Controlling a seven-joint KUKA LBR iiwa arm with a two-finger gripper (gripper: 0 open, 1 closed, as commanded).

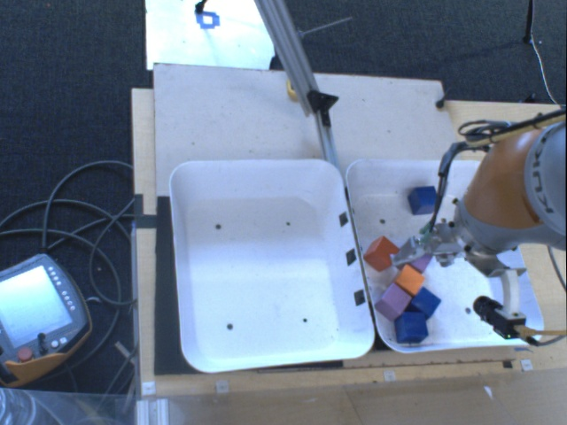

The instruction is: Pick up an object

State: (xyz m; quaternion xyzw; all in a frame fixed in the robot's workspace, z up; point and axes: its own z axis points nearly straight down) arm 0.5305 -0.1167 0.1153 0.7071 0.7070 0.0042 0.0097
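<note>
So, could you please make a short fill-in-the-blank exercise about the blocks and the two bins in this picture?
1. All the blocks lie in the ____ bin.
2. The block lying alone near that bin's far wall is ____.
3. The claw sits just right of the ____ block at the cluster's top left.
4. The left bin holds ____ blocks.

Missing words: right; blue; orange; no

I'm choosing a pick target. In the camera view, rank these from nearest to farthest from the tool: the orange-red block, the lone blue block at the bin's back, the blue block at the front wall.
1. Orange-red block, just left of the tool.
2. Front blue block, by the near wall.
3. Lone blue block, toward the back; close to the second, hard to call.
</note>
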